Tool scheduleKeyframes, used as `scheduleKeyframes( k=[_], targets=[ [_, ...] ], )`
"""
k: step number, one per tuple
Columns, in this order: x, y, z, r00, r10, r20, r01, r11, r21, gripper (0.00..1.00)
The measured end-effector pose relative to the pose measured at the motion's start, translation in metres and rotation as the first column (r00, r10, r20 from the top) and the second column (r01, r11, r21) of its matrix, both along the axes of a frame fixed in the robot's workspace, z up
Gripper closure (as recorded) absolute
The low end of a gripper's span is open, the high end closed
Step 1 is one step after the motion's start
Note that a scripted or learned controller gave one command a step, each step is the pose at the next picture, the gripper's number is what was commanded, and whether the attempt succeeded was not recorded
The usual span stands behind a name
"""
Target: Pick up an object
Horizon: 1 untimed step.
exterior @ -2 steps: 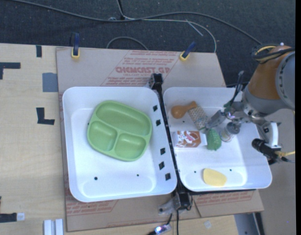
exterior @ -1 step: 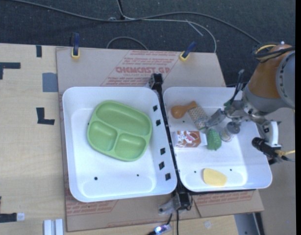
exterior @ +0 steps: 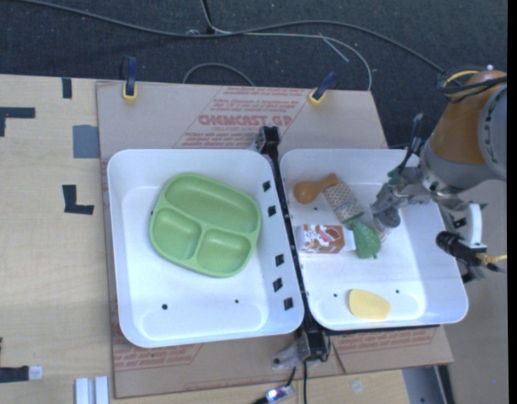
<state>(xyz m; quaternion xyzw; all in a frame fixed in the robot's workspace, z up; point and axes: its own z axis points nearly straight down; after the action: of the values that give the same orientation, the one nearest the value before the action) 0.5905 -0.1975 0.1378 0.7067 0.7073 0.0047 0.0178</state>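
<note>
Green toy lay in right bin, beside snack packet. Gripper hovered just above it; finger state: cannot tell. You needed to centre over toy, descend straight, avoid packet.

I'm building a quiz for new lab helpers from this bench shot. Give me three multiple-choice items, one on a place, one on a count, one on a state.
1. Where does the green divided plate lie?
A. left bin
B. right bin
C. on the cardboard

2. How many compartments does the plate have?
A. two
B. three
C. five

3. How does the gripper stand relative to the green toy?
A. just above and beside it in the right bin
B. over the left bin
C. lifted clear outside both bins

Answers: 1 A, it lies in the left bin. 2 B, three hollows show. 3 A, it is low beside the toy.
</note>
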Motion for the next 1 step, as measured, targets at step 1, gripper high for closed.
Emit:
scheduleKeyframes(
  k=[1],
  targets=[
    [0.0006,0.0067,0.0444,1.000,0.002,-0.029,-0.001,1.000,0.018,1.00]
  ],
)
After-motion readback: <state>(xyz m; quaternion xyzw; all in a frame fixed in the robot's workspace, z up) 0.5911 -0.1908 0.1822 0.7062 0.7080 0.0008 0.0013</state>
